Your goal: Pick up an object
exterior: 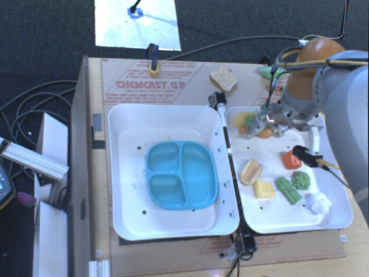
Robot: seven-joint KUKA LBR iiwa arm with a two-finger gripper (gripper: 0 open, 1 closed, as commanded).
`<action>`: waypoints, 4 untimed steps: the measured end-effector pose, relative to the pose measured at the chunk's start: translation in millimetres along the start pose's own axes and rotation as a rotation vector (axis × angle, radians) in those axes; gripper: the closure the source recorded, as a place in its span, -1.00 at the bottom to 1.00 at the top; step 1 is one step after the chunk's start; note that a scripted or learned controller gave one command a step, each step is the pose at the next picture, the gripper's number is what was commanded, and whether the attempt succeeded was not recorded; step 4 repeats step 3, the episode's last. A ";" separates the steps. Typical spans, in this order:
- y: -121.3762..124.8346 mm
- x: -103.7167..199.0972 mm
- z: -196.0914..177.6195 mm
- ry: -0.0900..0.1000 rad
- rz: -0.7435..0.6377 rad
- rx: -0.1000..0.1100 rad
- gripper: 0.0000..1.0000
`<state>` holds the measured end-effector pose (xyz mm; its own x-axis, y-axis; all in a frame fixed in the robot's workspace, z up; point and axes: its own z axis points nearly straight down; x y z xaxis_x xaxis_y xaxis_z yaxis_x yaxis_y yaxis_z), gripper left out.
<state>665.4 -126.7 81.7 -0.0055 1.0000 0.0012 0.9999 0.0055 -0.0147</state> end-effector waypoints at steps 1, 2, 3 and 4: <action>2.0 -45.8 -2.6 -0.003 0.002 -0.012 -1.00; 0.2 -46.3 -11.8 -0.003 -0.002 -0.001 1.00; -66.3 1.3 -92.0 -0.002 0.002 -0.019 1.00; -66.3 1.3 -92.0 -0.002 0.002 -0.019 1.00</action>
